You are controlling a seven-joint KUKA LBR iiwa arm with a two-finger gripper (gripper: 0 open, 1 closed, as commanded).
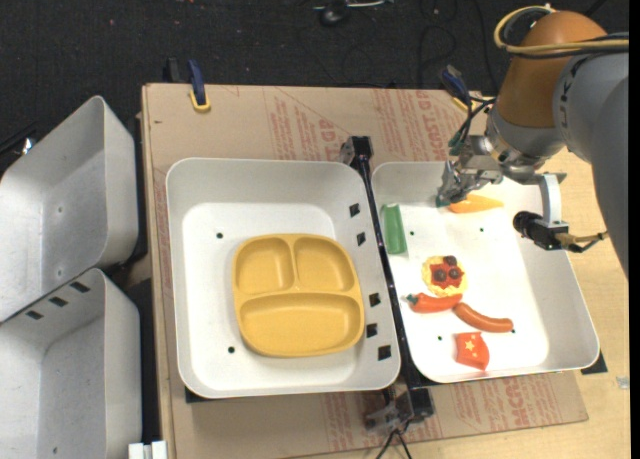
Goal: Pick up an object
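Observation:
My gripper (452, 190) hangs low over the back of the right bin (545, 292), just left of a flat orange piece (478, 205) and close to touching it. Nothing shows between its tips. Further forward in the same bin lie a green stick (392, 228) along the left wall, a small round pizza toy (445, 273), a red chili (432, 302), a sausage (484, 319) and a red strawberry-like piece (472, 350). The orange-banded arm (545, 67) comes in from the upper right.
The left bin (200, 247) holds a yellow divided plate (297, 294). A black divider (378, 247) runs between the bins. A black fitting (535, 229) sits by the right bin's far-right rim. Grey tubs (60, 247) stand left of the bench.

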